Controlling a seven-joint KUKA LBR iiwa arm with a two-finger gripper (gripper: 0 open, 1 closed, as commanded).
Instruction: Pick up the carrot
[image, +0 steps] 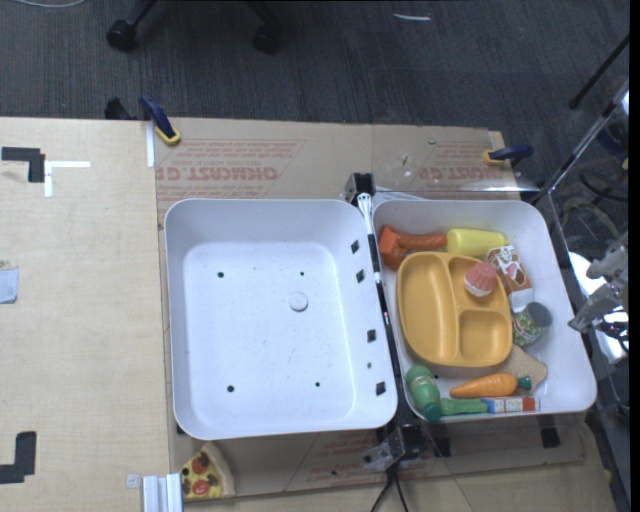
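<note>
The carrot (487, 385) is orange with a green tip pointing right. It lies flat near the front wall of the right bin (572, 372), just below the yellow divided plate (440, 335). A green bottle (423, 392) lies to its left. A thin tube (498, 405) lies along its front side. Nothing covers the carrot from above.
A pink cupcake (480, 279) sits in the plate. Behind the plate lie an orange-red toy (410, 243) and a yellow piece (476, 240). A small box (512, 268) and a can (530, 322) stand at the plate's right. The left bin (200, 300) adjoins. A pizza slice toy (203, 475) lies outside it.
</note>
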